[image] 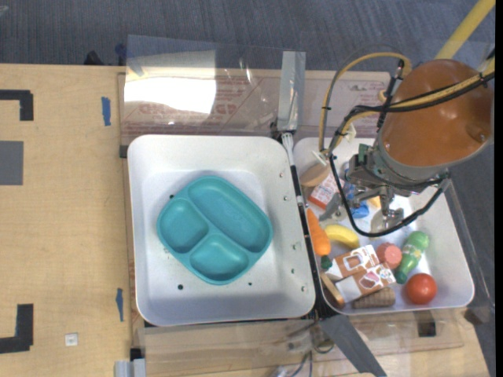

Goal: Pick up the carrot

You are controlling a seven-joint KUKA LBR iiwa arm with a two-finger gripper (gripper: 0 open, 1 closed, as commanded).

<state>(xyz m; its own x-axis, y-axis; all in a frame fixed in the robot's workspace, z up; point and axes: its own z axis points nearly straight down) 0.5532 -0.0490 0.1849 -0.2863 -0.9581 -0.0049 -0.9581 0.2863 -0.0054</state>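
Carrot: lodged against right bin's left wall. Gripper overhead, apparently poised; finger state indiscernible.

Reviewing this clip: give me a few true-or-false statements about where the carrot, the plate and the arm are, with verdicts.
1. The carrot lies in the right bin. True.
2. The teal plate sits in the right bin. False: it is in the left bin.
3. The gripper is above the right bin. True.
4. The carrot lies on the teal plate. False: it lies by the right bin's left wall, next to a banana.
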